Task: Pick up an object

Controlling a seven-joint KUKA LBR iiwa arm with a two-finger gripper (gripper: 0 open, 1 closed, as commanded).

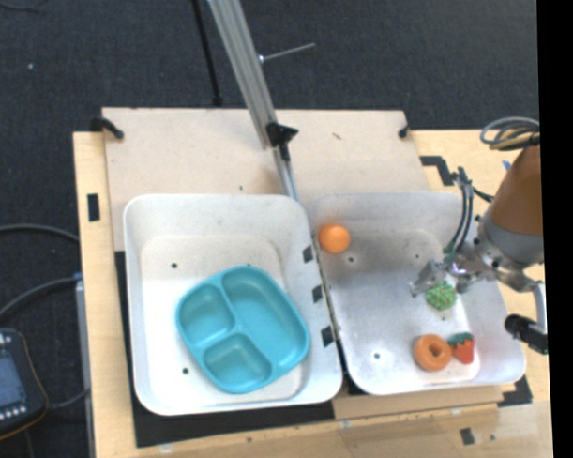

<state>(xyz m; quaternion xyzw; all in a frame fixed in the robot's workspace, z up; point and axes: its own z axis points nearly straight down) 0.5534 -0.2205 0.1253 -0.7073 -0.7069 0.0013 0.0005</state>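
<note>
Green, small and knobbly: one leafy-looking toy item (442, 297), lying in my right-hand bin (385, 370) toward its right side, directly beneath my gripper (442, 282). Handling, by my estimate: light, probably soft or slightly yielding, uneven surface, unlikely to break; best taken across its narrow middle from above. State of my gripper: metal parts sit right over the green piece, but whether they are spread, closed or pinching it I cannot tell. Also in this bin: orange ball (335, 239) near the upper left corner, well apart; orange ring (432, 352) near the front edge, with a small red piece (462, 349) just beside it. Left bin (151, 237): one teal divided tray (241, 327). Obscured: my wrist is cut off at the right; the green item's outline is partly covered and blurred
</note>
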